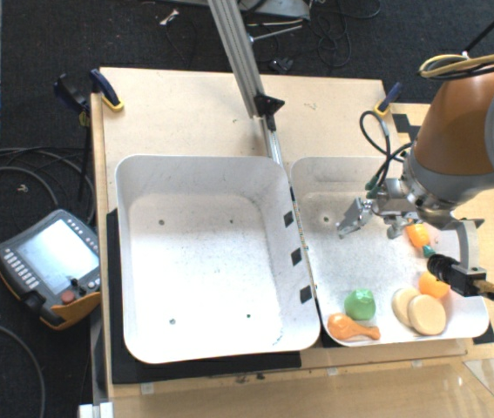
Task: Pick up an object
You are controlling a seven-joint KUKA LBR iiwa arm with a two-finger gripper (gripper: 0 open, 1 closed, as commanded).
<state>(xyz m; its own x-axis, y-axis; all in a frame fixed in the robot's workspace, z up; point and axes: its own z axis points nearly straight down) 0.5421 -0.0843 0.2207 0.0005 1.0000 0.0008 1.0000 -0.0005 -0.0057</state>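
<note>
**Gripper over the right bin, objects along its near side**

We cannot tell whether the gripper (351, 222) is spread or pressed together. From this slant its tip reads as one silvery shape with glare on it. It points leftward above bare floor in the far half of the right bin (334, 165), and we cannot make out whether it touches that floor. Behind it the arm (469, 138) swells to the right, its orange band cut off by the frame edge.

Just beside the wrist, on its near side, lies a small orange piece (417, 234), partly covered by the robot's own hardware and too hidden to name. A second orange piece (433, 286) sits closer to the bin's front right corner, also half hidden. Just beside it are two tan rounds (421, 312), overlapping — bread or potato, we cannot say. To their left sits a green ball (360, 304). Just in front of it, an orange gourd-shaped toy (352, 326) lies on its side near the front wall. All of these are apart from the gripper.

The left bin (194, 172) stands against the right one, with black marks (295, 255) along the shared wall. An aluminium bar (238, 50) slants down from the top of the view to the far end of that wall. On the floor left of the bench (186, 111) lies a teach pendant (50, 268), its cable running out of frame.
</note>
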